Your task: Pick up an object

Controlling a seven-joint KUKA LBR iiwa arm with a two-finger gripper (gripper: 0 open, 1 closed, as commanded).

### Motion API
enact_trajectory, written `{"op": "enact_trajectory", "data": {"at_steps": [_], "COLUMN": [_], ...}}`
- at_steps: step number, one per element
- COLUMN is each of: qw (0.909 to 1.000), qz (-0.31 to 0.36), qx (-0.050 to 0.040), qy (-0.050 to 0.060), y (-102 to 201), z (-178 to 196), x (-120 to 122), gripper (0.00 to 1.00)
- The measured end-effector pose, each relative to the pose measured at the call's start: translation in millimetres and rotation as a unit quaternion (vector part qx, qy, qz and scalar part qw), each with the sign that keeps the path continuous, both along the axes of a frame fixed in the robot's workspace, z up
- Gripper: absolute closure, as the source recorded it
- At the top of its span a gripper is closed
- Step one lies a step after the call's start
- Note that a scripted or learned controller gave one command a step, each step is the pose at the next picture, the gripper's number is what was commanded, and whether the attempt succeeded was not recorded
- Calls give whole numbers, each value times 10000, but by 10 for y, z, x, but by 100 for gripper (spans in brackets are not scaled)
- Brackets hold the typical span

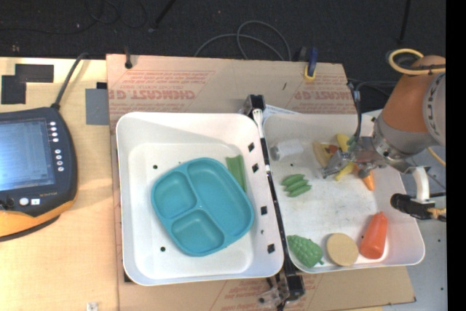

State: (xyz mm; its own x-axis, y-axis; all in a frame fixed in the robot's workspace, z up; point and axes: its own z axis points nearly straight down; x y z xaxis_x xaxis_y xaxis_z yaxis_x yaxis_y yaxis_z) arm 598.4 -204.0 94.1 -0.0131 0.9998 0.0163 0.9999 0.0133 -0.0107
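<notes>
My gripper [339,167] hangs low over the upper middle of the right bin [408,253], reaching in from the right. It sits among a cluster of small toys: a tan wedge [322,151], yellow pieces [342,142] and a small orange piece [368,183]. Clutter around its tip hides whether anything is held. A green pea pod [295,184] lies just left of it. Along the bin's front edge lie a bumpy green vegetable [306,250], a tan round disc [341,249] and an orange-red carrot-like toy [373,235].
The left bin [135,156] holds a teal divided plate [202,206] with a green strip [237,171] at its upper right edge. A raised divider [263,186] separates the bins. A teach pendant [29,160] lies on the bench at far left.
</notes>
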Motion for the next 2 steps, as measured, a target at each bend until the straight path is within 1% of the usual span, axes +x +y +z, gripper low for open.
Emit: {"op": "enact_trajectory", "data": {"at_steps": [1, 2], "qw": [10000, 10000], "qz": [12, 17], "qx": [-20, -16], "qy": [8, 12], "y": [-19, -12], "z": [77, 75], "x": [-5, -4], "gripper": [100, 0]}}
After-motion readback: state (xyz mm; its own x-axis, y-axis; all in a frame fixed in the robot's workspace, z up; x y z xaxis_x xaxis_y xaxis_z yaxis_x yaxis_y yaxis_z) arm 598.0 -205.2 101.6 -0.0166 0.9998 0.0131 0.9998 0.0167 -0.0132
